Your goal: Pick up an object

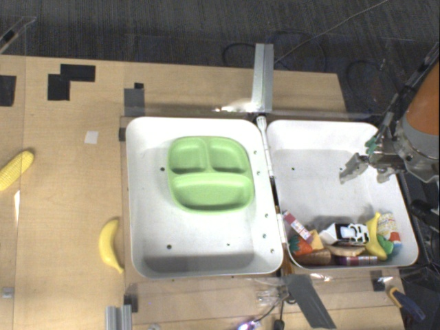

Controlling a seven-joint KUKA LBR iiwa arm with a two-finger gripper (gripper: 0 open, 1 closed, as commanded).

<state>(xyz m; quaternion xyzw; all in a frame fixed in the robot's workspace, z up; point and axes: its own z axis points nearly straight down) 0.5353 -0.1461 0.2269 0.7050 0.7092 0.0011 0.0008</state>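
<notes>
My gripper (366, 172) hangs over the right side of the right bin (309, 150), above its bare white floor. Its two fingers (350, 170) stand apart, open, with nothing between them. Several small objects lie piled along the bin's front wall, below the gripper: a red-and-pink packet (296, 225), an orange piece (313, 240), a brown item (315, 257), a black-and-white item (351, 233), a yellow banana-like piece (375, 238) and a small bottle (388, 224).
The left bin (144, 205) holds a green divided plate (210, 172). On the wooden bench to the left lie a yellow banana (109, 243) and a corn cob (15, 170). A metal post (263, 74) stands behind the bins.
</notes>
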